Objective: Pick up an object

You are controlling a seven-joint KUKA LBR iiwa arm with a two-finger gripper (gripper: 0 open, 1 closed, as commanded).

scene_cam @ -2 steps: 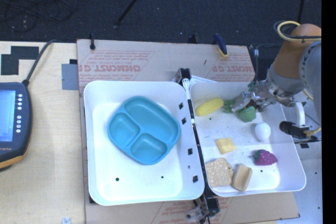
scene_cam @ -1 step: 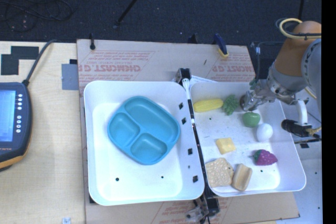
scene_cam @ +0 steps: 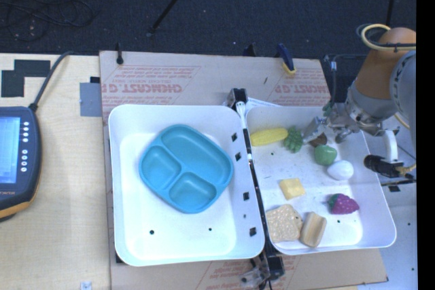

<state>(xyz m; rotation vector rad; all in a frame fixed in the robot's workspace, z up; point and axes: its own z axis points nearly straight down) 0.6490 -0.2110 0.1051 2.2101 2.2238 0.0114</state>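
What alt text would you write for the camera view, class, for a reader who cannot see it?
A grey arm with an orange band reaches from the right, its pincer low over the right bin, near a green ball and a white egg. That bin also holds corn, broccoli, cheese, grapes, a cracker and bread. The left bin holds a blue divided plate.

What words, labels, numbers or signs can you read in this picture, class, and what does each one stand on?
"CHEMCAST G.P.": red print on the brown backing sheet under the white bins, upside down, left of centre; my best reading.
The same red print repeats at upper right and along the sheet's bottom edge: too broken to read fully.
Handheld pendant screen at far left: text too small to read.
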